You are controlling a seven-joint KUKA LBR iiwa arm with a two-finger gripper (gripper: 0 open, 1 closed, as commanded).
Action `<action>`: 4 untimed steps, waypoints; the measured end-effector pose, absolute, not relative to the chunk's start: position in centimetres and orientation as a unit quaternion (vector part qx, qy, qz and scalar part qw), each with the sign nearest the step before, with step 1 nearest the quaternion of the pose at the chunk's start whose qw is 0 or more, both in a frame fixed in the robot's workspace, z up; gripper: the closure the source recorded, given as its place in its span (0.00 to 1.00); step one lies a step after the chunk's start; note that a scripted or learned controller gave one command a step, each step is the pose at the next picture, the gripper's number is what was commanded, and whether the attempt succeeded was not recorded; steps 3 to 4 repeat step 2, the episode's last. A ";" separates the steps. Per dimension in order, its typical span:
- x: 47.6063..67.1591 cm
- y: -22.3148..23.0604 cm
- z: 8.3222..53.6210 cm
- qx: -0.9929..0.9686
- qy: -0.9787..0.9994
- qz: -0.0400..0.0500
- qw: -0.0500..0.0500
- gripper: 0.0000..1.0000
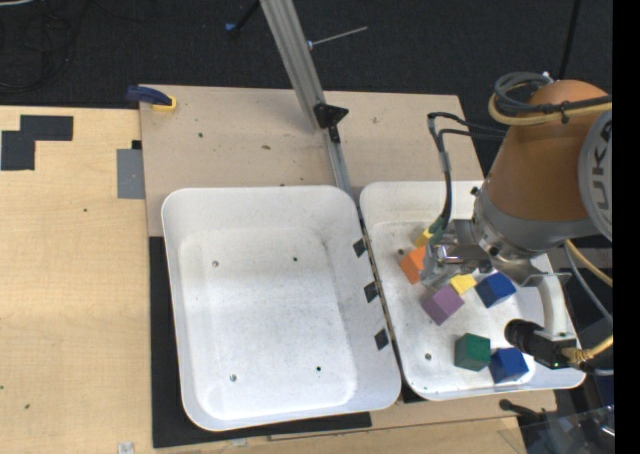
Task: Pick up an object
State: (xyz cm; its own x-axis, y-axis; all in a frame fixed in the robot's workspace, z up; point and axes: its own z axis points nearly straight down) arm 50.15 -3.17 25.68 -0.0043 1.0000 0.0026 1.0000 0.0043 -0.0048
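My gripper point(442, 260) hangs low over the right bin point(400, 207), in among a cluster of small blocks. An orange block point(411, 264) lies just left of it, a purple block point(441, 303) just below, and a yellow block point(463, 283) beside that. A blue block point(495, 289) sits to the right, under the arm. Nearer the front lie a green block point(473, 351) and a second blue block point(509, 364). A bit of yellow point(427, 236) shows above the gripper. The wrist hides the fingers.
The left bin point(200, 217) lies beside the right one, with black clips point(368, 290) along the shared rim. A slanted aluminium bar point(295, 52) rises behind the bins. The arm's orange band point(545, 162) and cables overhang the right bin's far right side.
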 end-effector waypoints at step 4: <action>50.0 7.5 24.6 -0.706 -0.709 0.001 0.002 1.00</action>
